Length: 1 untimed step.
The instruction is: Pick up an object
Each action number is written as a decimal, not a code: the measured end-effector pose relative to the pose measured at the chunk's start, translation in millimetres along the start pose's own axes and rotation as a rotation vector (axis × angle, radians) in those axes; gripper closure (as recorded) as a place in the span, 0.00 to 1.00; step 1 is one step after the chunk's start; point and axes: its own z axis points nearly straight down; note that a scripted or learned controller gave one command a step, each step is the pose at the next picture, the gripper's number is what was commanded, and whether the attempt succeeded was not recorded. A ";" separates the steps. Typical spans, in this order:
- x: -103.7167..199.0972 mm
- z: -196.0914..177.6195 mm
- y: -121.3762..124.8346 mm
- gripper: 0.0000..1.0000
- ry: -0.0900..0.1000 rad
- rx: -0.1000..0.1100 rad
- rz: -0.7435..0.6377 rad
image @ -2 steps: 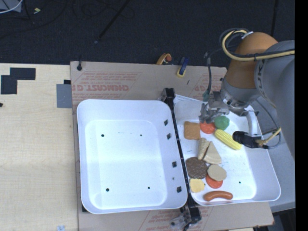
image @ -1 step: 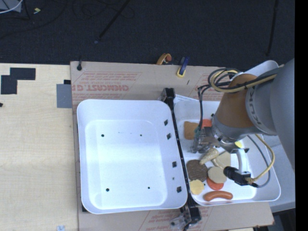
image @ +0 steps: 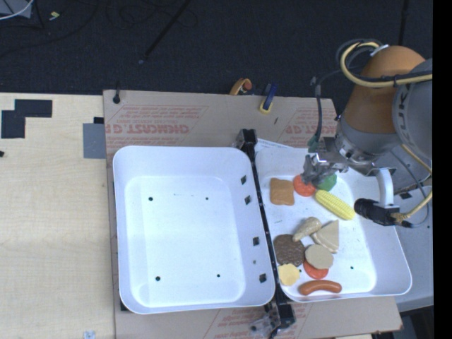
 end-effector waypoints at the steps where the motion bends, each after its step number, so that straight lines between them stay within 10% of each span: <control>1: 28.0 16.7 -88.1 1.00 0.005 0.022 0.003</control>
